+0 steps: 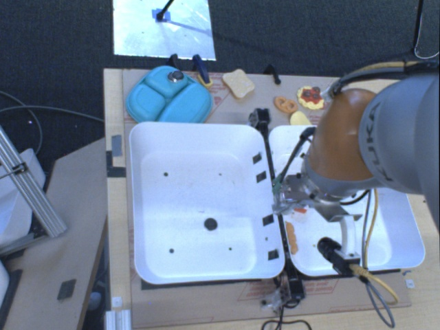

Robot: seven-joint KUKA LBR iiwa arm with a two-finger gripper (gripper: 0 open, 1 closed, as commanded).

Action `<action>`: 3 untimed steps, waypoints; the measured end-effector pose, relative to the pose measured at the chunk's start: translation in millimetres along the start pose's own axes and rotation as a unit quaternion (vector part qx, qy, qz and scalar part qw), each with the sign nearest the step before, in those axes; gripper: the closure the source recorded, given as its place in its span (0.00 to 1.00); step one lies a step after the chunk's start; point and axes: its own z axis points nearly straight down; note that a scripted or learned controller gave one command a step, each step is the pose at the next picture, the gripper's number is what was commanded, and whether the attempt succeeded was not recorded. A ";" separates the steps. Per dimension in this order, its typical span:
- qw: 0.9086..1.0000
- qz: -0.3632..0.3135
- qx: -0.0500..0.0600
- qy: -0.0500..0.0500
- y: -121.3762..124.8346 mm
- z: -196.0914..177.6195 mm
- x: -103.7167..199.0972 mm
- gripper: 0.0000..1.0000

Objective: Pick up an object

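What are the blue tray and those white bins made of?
Blue tray: looks like moulded plastic, smooth, slightly glossy, with rounded compartments. White bins: probably thin formed plastic, with soft rounded rims and a dull sheen. It's hard to be certain from above.

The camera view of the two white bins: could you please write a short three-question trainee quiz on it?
1. True or false: a small dark round object lies in the left bin.
2. Which lies behind the bins on the bench? A) blue sectioned tray B) green bottle C) metal spoon
3. Fill in: the arm hangs over the ___ bin, where a small orange item lies near the divider.

Key: 1 true; 2 A; 3 right.
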 end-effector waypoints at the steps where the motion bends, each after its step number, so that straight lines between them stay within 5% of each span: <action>1: 1.000 0.000 -0.010 0.001 -7.7 -240.6 45.0 1.00; 2: 1.000 -0.001 0.000 -0.001 77.8 -114.6 137.7 1.00; 3: 1.000 0.001 0.002 -0.002 140.7 21.1 183.2 1.00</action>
